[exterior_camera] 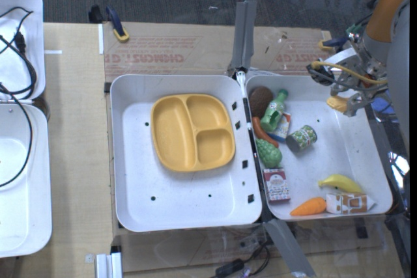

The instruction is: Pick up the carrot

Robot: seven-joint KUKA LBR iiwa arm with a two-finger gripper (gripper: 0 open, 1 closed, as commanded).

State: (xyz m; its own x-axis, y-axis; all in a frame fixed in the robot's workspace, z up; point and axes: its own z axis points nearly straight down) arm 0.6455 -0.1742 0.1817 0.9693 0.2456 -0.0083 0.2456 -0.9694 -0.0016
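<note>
The orange carrot (308, 206) lies near the front edge of the right bin (352, 140), between a red box (277, 184) and a small white and orange carton (349, 203). My gripper (343, 86) hangs over the bin's far right corner, well away from the carrot and with yellow cables looped around it. Nothing shows in its grasp.
Also in the right bin are a yellow banana (340, 183), a green can (301, 138), a green bottle (275, 109), a brown round fruit (261, 99), a green broccoli-like piece (269, 153) and a red-orange piece (260, 130). A yellow divided plate (193, 131) sits in the left bin (130, 192).
</note>
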